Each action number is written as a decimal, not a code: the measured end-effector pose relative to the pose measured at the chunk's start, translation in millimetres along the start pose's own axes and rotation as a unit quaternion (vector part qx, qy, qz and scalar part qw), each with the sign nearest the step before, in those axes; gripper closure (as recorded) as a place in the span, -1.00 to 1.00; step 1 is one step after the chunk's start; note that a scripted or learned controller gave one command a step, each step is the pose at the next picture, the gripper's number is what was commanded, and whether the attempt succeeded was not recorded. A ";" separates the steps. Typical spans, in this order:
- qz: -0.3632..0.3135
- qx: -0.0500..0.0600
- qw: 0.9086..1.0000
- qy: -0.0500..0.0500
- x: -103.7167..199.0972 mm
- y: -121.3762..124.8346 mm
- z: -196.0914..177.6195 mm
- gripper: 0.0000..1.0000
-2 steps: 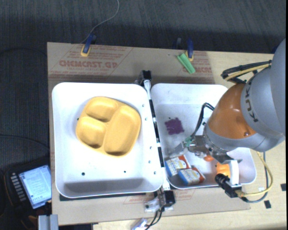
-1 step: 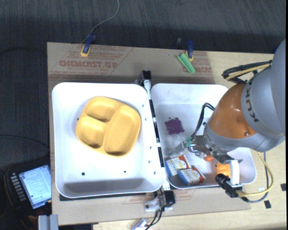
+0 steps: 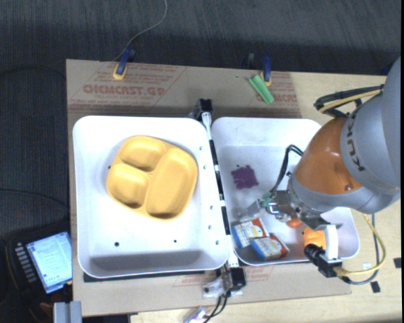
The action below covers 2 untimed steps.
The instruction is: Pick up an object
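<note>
**Over the right bin, choosing a pick**

My arm [image 3: 353, 163] reaches in low over the right bin [image 3: 303, 128]. My jaws [image 3: 277, 206] sit near the bin's middle, above its front cluster of things. Whether they are released or clenched I cannot tell; the wrist hides them from this angle. Nothing shows between them, so I count nothing as held.

Candidates: two small blue-and-white cartons [image 3: 259, 239] lying side by side at the bin's front wall, just below my jaws. A small purple thing [image 3: 244, 176] lies apart, toward the bin's middle-left. An orange object [image 3: 314, 237] sits partly under my wrist, shape unclear. In the left bin [image 3: 94, 200], a large yellow moulded piece [image 3: 152, 176] rests well away from me.

Judgement: the cartons are nearest, but they touch each other and crowd the wall. To do this well, I should centre on one carton, span its narrow side, and descend straight. The purple thing offers more room around it.
</note>
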<state>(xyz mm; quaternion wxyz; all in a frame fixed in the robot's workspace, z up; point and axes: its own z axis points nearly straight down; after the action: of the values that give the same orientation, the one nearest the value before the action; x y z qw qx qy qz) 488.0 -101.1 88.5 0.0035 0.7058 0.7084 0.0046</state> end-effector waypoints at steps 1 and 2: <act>0.002 -0.001 1.000 -0.004 4.4 -0.3 -0.1 -1.00; 0.002 -0.002 1.000 -0.003 5.0 1.1 -11.0 1.00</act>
<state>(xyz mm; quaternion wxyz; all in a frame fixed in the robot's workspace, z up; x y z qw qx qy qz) 489.0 -96.0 99.5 0.0072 0.7076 0.7066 0.0037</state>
